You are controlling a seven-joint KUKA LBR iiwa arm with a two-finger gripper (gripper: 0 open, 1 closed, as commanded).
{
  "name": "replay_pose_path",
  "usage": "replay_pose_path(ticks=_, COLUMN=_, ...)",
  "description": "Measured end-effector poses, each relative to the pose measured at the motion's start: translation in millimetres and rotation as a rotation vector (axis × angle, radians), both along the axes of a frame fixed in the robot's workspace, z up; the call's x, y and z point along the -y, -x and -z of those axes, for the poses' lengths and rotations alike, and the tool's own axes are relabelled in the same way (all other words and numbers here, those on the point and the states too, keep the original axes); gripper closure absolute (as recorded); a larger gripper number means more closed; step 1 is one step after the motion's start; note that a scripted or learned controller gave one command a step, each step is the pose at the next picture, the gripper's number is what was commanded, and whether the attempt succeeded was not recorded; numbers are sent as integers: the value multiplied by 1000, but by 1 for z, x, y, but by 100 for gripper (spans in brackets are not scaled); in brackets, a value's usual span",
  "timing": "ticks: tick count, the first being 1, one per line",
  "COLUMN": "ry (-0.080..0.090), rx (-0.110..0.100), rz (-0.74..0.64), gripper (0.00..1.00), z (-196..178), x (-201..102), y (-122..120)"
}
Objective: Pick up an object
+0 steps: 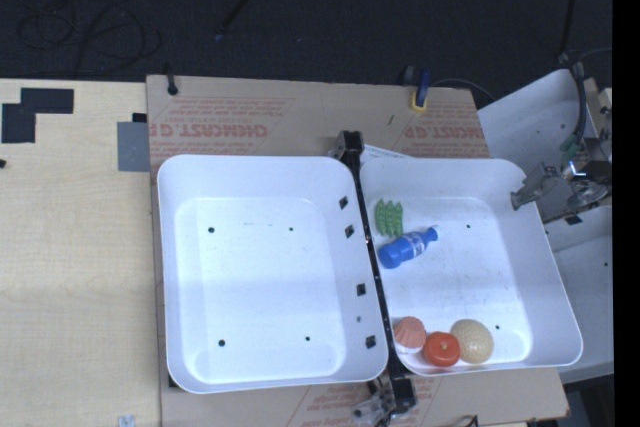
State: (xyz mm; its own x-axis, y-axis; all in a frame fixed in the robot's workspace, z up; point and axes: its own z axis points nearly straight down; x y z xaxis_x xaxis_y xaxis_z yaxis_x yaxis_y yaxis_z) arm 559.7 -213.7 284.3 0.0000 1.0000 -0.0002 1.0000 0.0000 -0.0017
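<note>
Gripper [545, 187] at the right bin's [520, 260] three-o'clock rim, its state impossible to tell.

It hangs over the rim, apart from every object. Inside, toward nine o'clock, a blue bottle [406, 247] lies tilted just below a green ridged piece [389, 216], near the divider. At six o'clock a pink piece [409, 331], a red ball [441, 348] and a tan ball [472, 339] crowd together in a row. The left bin [255, 270] sits alongside on brown cardboard [300, 120], on a pale wooden bench [70, 265] with a dark floor at twelve.

Gripper [540, 190] at right edge, low, pointing left.
</note>
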Motion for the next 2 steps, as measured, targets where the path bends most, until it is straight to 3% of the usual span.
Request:
replay_pose_path(ticks=1, ry=0, rx=-1, rz=-1, gripper=100, z=-10, x=1, y=0)
replay_pose_path(ticks=2, ry=-3, rx=-6, rz=-3, gripper=100, z=92, x=-18, y=-37)
